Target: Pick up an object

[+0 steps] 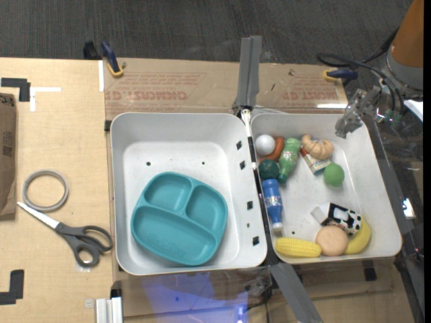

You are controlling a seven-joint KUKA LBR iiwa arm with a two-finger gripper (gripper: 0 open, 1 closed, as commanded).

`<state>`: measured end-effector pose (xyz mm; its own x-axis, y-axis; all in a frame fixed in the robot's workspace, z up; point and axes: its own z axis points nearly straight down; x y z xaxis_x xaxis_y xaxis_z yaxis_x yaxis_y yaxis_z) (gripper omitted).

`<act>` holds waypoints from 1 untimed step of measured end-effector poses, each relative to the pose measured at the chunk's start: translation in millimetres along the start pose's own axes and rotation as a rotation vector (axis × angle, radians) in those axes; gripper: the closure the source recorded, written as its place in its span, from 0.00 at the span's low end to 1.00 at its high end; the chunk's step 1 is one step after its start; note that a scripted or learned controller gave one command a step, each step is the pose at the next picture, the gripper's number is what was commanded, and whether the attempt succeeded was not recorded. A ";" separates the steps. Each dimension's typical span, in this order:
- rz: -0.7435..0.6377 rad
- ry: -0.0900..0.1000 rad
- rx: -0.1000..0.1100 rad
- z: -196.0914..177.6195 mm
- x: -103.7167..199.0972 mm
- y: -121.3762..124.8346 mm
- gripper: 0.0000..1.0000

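Observation:
My gripper (351, 118) hangs over the far right corner of the right bin (377, 180), above the objects and touching none of them. In that bin lie a white ball (264, 143), a green bottle-shaped toy (289, 156), a tan figure (316, 147), a green ball (333, 174), a blue bottle (272, 204), a black-and-white toy (343, 217), a yellow corn cob (297, 248), a peach-coloured round piece (331, 241) and a banana (361, 237). The green ball and tan figure are the closest to the gripper.
The left bin (128, 140) holds a teal divided plate (180, 217). On the bench to the left lie grey-handled scissors (74, 234) and a tape roll (45, 189). A blue clamp (111, 59) sits at the cardboard's far left corner.

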<state>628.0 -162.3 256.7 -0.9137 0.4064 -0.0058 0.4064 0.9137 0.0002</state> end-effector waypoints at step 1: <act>-0.154 -0.001 -0.002 162.2 17.4 -8.4 1.00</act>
<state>609.5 -163.3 94.4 -0.9653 0.2610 -0.0071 0.2610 0.9653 0.0008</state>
